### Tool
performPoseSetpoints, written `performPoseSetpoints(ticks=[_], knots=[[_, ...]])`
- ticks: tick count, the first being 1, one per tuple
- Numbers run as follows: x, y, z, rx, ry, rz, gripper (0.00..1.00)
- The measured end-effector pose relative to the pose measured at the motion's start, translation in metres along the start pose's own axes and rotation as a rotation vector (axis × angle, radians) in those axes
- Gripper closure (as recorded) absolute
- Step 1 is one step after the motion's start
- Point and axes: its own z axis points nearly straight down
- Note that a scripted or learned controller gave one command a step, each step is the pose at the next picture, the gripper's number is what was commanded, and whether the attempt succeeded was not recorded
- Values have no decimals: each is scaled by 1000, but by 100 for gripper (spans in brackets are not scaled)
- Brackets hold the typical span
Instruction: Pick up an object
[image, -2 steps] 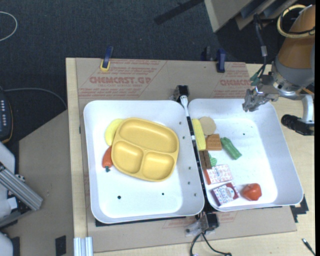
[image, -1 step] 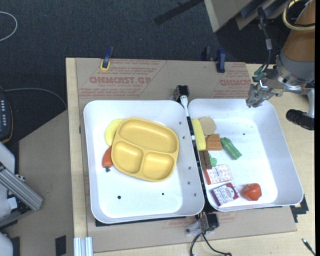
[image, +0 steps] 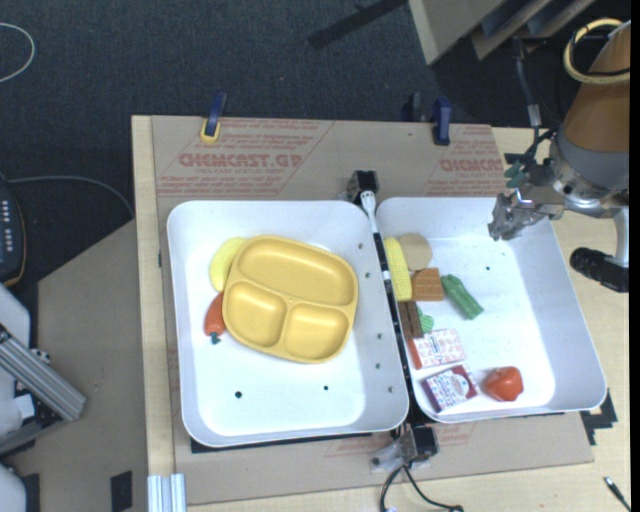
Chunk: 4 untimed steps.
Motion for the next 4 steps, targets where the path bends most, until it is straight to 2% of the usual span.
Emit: performPoseSetpoints(ticks=[1, 2, 3, 4], knots=[[30, -50, -7, 1, 1, -2, 100], [50, -96, 10, 3, 2, 0, 100], [55, -122, 6, 1, 1, 1, 100], [55, -113, -3, -6, -2, -1, 100]])
